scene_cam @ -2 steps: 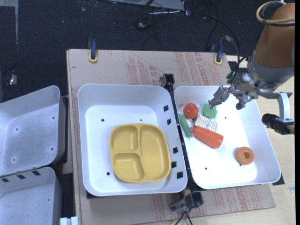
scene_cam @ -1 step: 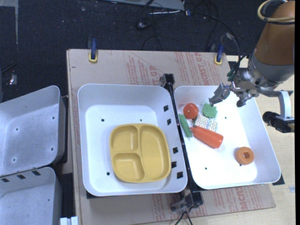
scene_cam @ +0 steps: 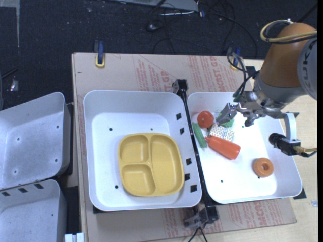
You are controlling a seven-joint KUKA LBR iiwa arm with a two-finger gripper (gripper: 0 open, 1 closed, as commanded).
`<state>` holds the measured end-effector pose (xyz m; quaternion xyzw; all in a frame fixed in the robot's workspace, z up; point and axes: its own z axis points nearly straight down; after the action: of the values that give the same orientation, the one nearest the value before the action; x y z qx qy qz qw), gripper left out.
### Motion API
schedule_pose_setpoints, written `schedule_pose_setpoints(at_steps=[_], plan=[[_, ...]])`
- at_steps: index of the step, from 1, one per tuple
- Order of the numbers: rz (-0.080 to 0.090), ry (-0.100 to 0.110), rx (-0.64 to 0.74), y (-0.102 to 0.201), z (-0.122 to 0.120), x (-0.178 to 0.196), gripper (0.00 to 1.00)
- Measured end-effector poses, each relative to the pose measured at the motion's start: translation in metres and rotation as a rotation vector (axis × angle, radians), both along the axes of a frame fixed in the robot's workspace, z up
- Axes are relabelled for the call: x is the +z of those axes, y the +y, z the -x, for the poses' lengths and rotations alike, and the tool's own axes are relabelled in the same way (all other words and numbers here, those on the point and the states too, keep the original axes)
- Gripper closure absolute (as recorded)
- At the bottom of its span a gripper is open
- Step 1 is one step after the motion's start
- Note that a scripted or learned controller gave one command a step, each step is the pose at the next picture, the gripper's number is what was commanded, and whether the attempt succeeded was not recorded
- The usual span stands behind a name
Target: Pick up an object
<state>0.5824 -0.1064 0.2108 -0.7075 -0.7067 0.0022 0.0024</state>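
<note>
Nearest lay the orange ring (scene_cam: 263, 167), apart in the right bin (scene_cam: 282, 185). Beyond it, 1 orange carrot-like piece (scene_cam: 223, 146) touched a dotted packet (scene_cam: 222, 132) beside the red ball (scene_cam: 205, 119). The gripper (scene_cam: 226, 116) hovered over that cluster, seemingly choosing there; its grip state could not be told.

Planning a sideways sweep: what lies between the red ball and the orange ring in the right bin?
In the camera view, the orange carrot-like piece lies between the red ball and the orange ring.

A yellow 3-compartment plate (scene_cam: 151, 164) lies in the left bin (scene_cam: 101, 110), on a cardboard-covered bench (scene_cam: 131, 72).
</note>
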Motion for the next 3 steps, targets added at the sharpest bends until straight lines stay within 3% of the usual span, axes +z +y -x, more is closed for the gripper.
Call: schedule_pose_setpoints(at_steps=[2,3], plan=[[0.002,-0.007,0.0,0.009,-0.005,-0.111,0.0],[0.004,-0.014,-0.002,0.008,-0.007,-0.096,1.0]])
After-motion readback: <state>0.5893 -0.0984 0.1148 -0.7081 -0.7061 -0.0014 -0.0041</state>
